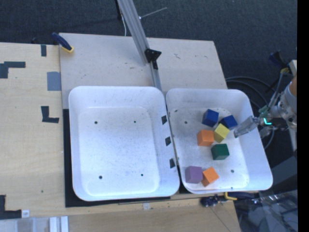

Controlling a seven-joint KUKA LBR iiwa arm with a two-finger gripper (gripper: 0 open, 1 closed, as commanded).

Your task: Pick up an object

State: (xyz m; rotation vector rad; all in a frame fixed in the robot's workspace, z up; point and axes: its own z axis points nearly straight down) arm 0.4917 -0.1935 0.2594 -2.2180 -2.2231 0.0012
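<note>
Several small blocks lie in the right bin (241, 178). A blue cube (210, 117) and a second blue block (229, 122) sit at the back, with a yellow block (221, 132) touching an orange cube (205, 137) below them. A green cube (220, 152) lies in the middle. A purple block (193, 174) and a smaller orange block (210, 176) rest near the front wall. My gripper (245, 127) hangs over the bin's right side, just right of the second blue block and the yellow block. Nothing is visibly held in it.
The left bin (77, 100) stands beside the right one, with a shared wall between them. A slanted metal rail (137, 28) runs down from the top to the bins' back edge. Cables (251, 83) lie right of the bench.
</note>
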